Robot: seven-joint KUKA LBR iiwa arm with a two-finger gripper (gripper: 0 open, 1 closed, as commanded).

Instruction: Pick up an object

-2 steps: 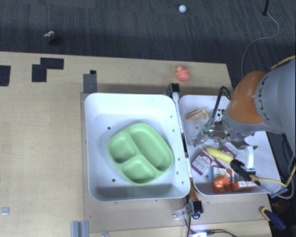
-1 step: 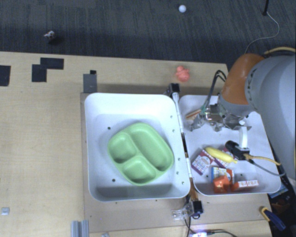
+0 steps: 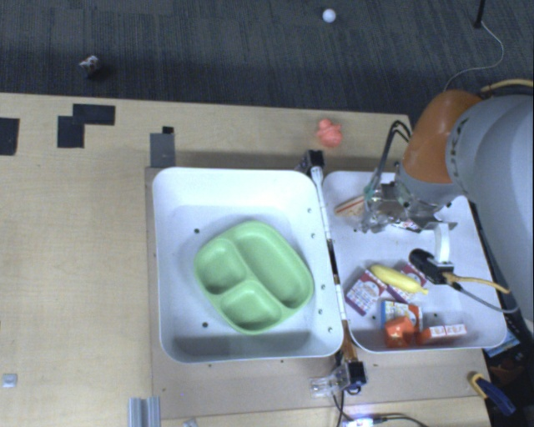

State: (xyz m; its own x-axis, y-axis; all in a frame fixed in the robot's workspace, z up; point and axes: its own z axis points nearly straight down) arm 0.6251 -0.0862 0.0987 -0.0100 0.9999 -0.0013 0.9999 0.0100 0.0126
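We see the gripper low over the right bin's far end; we cannot tell its opening; nothing looks lifted; the yellow banana lies nearby, ungrasped.

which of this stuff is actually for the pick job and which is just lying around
For the job: gripper over the right bin; yellow banana; purple-and-white packet; orange thing; green divided plate in the left bin.
Just lying about: pink lump on the bench; white ball on the floor.
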